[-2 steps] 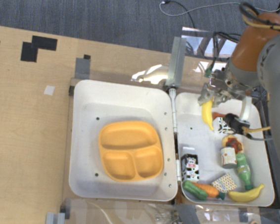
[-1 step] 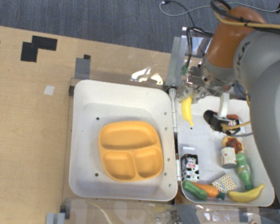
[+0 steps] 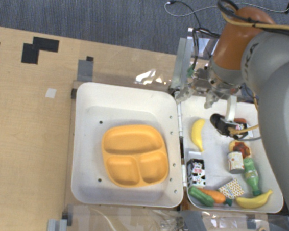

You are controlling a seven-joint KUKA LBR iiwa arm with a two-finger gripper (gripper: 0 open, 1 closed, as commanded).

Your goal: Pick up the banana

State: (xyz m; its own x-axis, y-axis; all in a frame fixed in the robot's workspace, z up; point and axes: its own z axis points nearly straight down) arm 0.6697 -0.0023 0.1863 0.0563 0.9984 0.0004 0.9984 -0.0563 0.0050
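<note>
A yellow banana [image 3: 198, 134] lies in the right bin [image 3: 274, 195], near its left wall, pointing away from me. A second banana [image 3: 254, 199] rests curved in that bin's near right corner. My gripper [image 3: 195, 96] hangs over the bin's far left corner, just beyond the first banana and apart from it. It is open, and nothing is between its fingers [image 3: 209, 100].
The right bin also holds a black-and-white carton [image 3: 195, 172], an orange and green carrot [image 3: 208, 196], a small can [image 3: 235, 161], a green bottle [image 3: 251, 176] and a checkered packet [image 3: 232, 188]. An orange divided tray [image 3: 134, 155] lies in the left bin [image 3: 89, 132].
</note>
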